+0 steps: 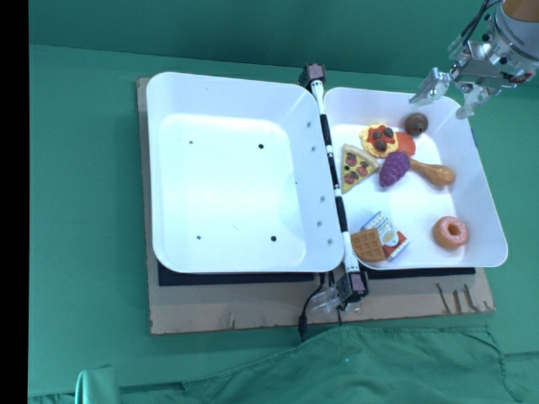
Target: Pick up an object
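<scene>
The pincer (446, 93), fingers spread and holding nothing, is hovering just above-right of the brown ball (415, 124) (nearest toy).

Bright, even overhead light, soft shadows, mild glare on the white bins (232, 91), sharp focus.

Green cloth (84, 225) over bench, brown cardboard sheet (253, 314) beneath, even light

Glossy white plastic bins (227, 91), matt green cloth (84, 183), brown cardboard base (404, 305).
</scene>
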Motion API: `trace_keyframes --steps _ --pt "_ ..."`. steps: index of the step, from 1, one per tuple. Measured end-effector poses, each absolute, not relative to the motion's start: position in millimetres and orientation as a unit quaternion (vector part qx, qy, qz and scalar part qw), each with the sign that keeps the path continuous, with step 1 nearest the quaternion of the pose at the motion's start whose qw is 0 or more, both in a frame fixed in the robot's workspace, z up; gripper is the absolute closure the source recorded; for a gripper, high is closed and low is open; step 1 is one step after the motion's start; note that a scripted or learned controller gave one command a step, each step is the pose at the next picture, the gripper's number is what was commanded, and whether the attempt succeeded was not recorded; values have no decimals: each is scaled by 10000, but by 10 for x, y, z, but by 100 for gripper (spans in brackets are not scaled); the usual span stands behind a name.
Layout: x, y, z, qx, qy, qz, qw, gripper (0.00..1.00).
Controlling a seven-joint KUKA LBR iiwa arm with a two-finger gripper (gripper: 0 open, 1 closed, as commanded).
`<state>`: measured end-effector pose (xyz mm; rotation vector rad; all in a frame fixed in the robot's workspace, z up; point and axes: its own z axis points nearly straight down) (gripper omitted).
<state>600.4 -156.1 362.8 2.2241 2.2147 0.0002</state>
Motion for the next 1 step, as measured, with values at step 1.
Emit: trace_keyframes --steps 1 --pt "6004 -1561 3628 7086 7056 1 15 0"
